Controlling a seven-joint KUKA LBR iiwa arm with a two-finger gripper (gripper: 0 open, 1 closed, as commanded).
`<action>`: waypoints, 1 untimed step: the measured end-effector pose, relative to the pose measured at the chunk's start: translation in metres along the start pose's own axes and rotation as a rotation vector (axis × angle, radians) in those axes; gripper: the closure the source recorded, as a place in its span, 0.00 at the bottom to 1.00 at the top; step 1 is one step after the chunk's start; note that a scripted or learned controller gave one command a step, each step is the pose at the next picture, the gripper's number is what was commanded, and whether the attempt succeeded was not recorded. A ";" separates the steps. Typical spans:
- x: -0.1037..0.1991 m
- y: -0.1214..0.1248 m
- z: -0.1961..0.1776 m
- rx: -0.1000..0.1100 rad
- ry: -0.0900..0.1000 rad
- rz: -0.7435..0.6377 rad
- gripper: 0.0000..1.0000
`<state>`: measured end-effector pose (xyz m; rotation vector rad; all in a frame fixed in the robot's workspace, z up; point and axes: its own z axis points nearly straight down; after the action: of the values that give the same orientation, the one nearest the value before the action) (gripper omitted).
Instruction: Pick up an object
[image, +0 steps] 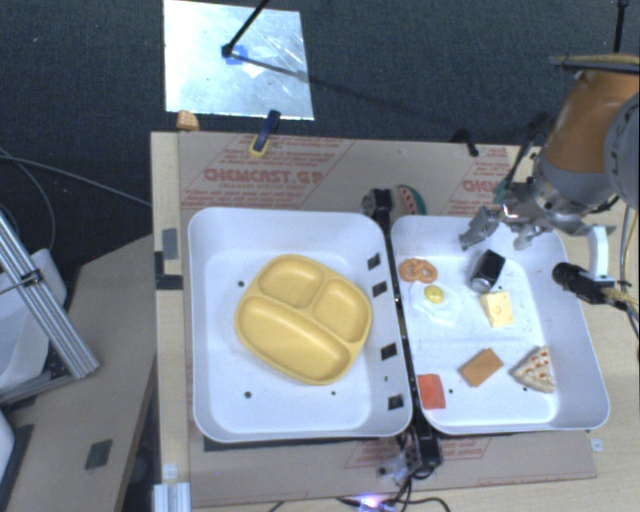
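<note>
Robotics lab: cardboard-covered table (300, 165), loose cables (60, 185), aluminium framing (45, 310), dark carpet (80, 80), white bins (290, 225) of toy food.

You see the divided tray (303, 318) in the left bin (215, 400); in the right bin (575, 395), pretzel (417, 270) far-left, egg (434, 298) just nearer; pizza slice (535, 370) near-right.

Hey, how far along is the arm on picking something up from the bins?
Nothing looks picked yet: the pretzel, fried egg, cheese, toast, pizza slice and red piece all lie in the right bin. In hand: the gripper sits low over that bin, beside the cheese. Left: closing on an item and lifting it. The yellow tray sits in the left bin.
</note>
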<state>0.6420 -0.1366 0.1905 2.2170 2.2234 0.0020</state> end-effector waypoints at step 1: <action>-0.074 -0.018 0.110 0.009 0.000 0.008 0.00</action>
<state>0.6249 -0.2103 0.0801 2.2299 2.2193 -0.0082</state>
